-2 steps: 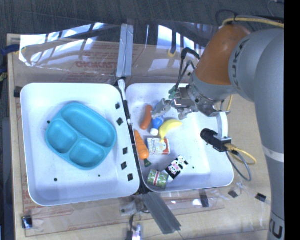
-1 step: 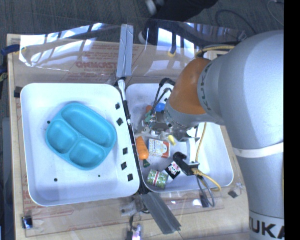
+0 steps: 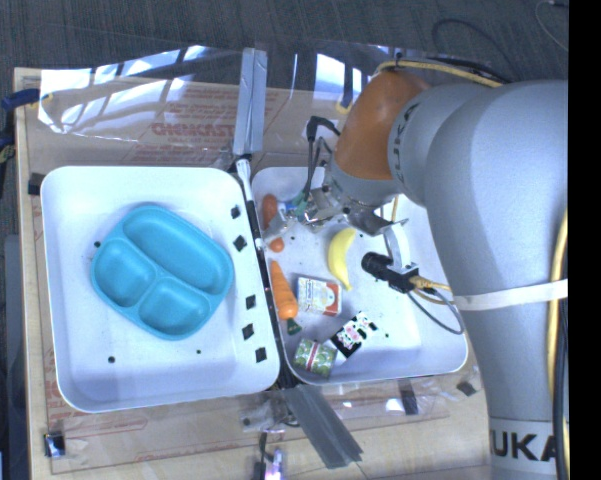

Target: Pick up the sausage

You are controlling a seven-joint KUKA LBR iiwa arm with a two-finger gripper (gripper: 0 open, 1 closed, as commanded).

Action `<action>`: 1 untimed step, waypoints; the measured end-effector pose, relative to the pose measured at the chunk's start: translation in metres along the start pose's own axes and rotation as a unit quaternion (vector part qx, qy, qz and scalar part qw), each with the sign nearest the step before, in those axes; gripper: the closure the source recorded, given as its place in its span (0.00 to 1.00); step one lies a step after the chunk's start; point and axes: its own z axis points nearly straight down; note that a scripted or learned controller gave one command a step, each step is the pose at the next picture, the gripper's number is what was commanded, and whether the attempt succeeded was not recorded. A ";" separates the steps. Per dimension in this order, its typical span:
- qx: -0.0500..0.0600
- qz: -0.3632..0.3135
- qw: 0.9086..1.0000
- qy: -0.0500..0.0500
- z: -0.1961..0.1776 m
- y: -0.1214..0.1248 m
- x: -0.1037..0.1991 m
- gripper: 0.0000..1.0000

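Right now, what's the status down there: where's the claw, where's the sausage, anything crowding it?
Two-finger gripper low at right bin's far left corner. Small reddish-brown sausage beside it, not visibly gripped. Orange carrot and yellow banana nearby.

The sausage (image 3: 270, 211) is a small reddish-brown piece, rounded at the ends, lying in the right bin (image 3: 435, 343) at its upper left corner. It lies close beside the wall that divides the two bins, its long axis running roughly up and down the view. It sits above the carrot (image 3: 283, 290), apart from it, and left of the pincer (image 3: 306, 208).
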 end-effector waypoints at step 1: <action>0.001 -0.002 1.000 0.001 -0.006 0.000 0.001 1.00</action>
